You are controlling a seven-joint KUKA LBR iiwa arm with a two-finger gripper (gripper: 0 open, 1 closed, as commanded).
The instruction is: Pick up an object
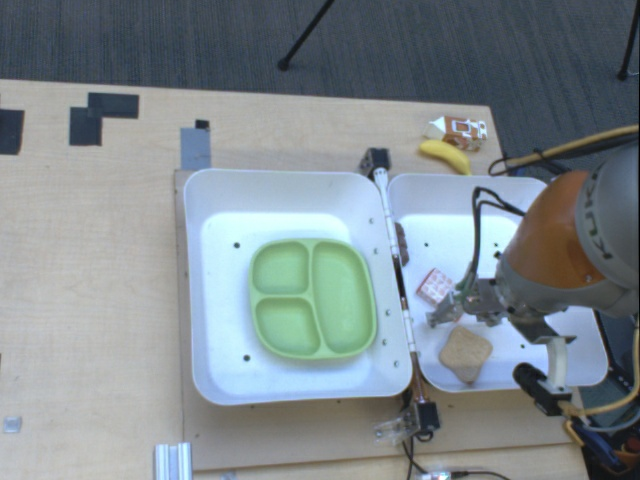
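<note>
Counting 2 bins (200, 268): 1 green tray (313, 299), 1 tan block (466, 354), 1 packet (434, 286); fingers' (447, 312) state unclear.

A tan, rounded block-like object (466, 353) lies flat near the front edge of the right bin (440, 228); a small red-and-white packet (434, 286) lies tilted just beyond it, close to the bin's left wall

Dark grey carpet floor (180, 18) across the top, fine ribbed texture. Thin black stand leg (318, 18) runs diagonally over it, another black foot (628, 68) at the far right. Light wood bench (90, 268) below, pale grain. Black tape patches (100, 116) near its top-left edge, small grey block (196, 146) beside them. Even, soft overhead light, no hard shadows
</note>
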